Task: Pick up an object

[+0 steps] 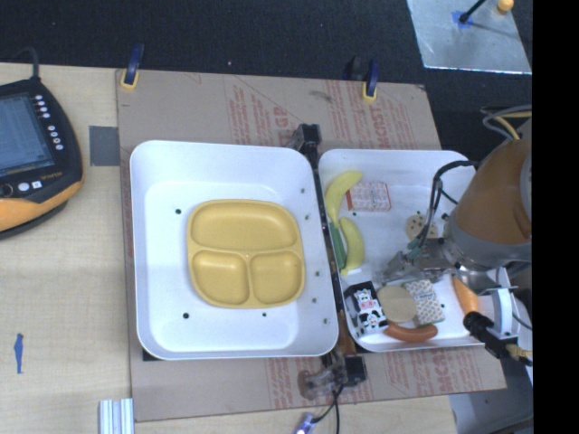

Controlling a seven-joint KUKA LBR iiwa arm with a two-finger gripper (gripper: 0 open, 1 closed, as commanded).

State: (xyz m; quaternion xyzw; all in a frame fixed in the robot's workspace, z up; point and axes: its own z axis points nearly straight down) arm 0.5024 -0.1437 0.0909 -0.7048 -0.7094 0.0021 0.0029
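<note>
Low over the right bin, the arm with its hand among clutter, grip state unreadable.

A wooden desk carries a brown cardboard sheet held along its far edge by a blue-and-yellow clamp and a second clamp. At the desk's left edge lies a control pendant with a dark screen and an orange underside. A strip of grey tape sits just beside the cardboard's left edge. A small blue mark shows on the wood near the lower left, and a short aluminium rail pokes in at the bottom. Beyond the desk, on dark floor, lies a pale grey sheet with a thin rod and a yellow ball over it.
</note>
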